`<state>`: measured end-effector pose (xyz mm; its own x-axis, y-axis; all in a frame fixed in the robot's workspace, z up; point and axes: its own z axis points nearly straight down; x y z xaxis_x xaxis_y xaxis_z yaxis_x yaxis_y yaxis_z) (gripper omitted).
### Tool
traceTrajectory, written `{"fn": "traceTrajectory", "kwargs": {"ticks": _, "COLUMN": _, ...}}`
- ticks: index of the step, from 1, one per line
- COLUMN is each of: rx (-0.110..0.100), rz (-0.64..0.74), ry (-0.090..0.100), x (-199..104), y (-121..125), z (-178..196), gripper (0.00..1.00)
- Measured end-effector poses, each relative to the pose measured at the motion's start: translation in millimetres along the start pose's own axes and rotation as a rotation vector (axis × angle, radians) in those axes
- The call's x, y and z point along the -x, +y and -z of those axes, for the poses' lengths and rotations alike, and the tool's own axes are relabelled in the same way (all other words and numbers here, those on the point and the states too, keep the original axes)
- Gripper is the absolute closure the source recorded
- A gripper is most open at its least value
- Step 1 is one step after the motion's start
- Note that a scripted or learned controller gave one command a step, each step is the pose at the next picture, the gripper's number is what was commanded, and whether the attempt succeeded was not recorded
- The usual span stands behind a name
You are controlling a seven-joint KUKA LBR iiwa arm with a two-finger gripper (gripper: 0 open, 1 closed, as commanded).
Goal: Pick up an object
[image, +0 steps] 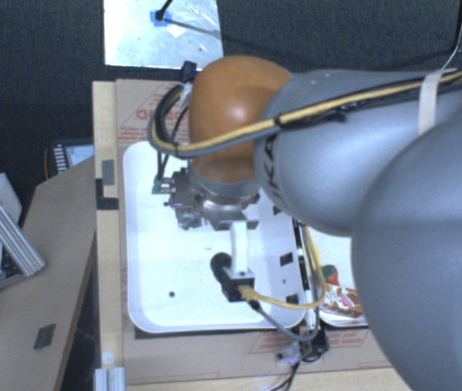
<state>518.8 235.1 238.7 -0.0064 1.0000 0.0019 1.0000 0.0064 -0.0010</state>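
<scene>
The arm point(361, 161) fills the right half of the view, its orange band bulging over the left bin point(145, 218). Below that band sits the claw point(191, 208), low over the bin's far half. It is seen from behind and above, and the wrist blocks it, so whether it is open or closed can't be told. Nothing shows in its grasp.

Well off to the view's right of the claw, and nearer the camera, a printed item point(341, 296) peeks out in the right bin point(329, 261). It is red, orange and white, patterned like packaging. The arm covers most of it, so its long axis and heading can't be read; only a lower corner shows.

Back in the left bin, a dark speck point(171, 293) lies nearer the camera than the claw, well apart from it. Two small dark bits point(285, 260) sit right of the claw, near the bin's right wall. The brown tabletop point(214, 357) frames both bins.
</scene>
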Motion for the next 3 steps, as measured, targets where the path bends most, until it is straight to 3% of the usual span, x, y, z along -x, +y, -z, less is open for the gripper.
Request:
{"fn": "traceTrajectory", "kwargs": {"ticks": 1, "rx": -0.001, "rz": -0.005, "ry": -0.003, "x": 1, "y": -34, "z": -160, "gripper": 1.00}}
{"fn": "traceTrajectory", "kwargs": {"ticks": 2, "rx": 0.005, "rz": -0.006, "ry": -0.001, "x": 17, "y": -31, "z": -104, "gripper": 1.00}}
{"fn": "traceTrajectory", "kwargs": {"ticks": 3, "rx": 0.001, "rz": -0.006, "ry": -0.001, "x": 16, "y": -32, "z": -107, "gripper": 0.00}}
